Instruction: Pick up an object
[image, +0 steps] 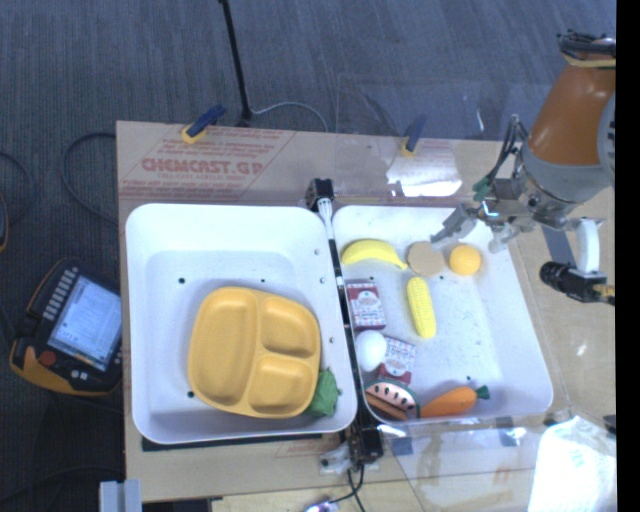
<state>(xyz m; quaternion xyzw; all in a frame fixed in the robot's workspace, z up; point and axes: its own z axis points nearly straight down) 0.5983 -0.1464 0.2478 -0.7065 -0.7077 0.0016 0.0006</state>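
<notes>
The right bin (495, 335) holds a banana (372, 253), a tan disc (425, 260), a small orange ball (465, 261), a yellow corn cob (421, 307), a red box (364, 305), a white egg (371, 350), a small red packet (399, 357), a hot dog (390, 400) and a carrot (448, 402). My gripper (474, 233) hangs over the bin's far right corner, just above the orange ball and the tan disc. It is open, with nothing between its fingers (448, 230).
In the left bin (170, 240) lies a yellow divided tray (255, 350) with a green item (325, 392) at its right corner. A black rod (322, 195) sits at the far end of the divider between the bins. A handheld pendant (75, 325) lies on the floor at left.
</notes>
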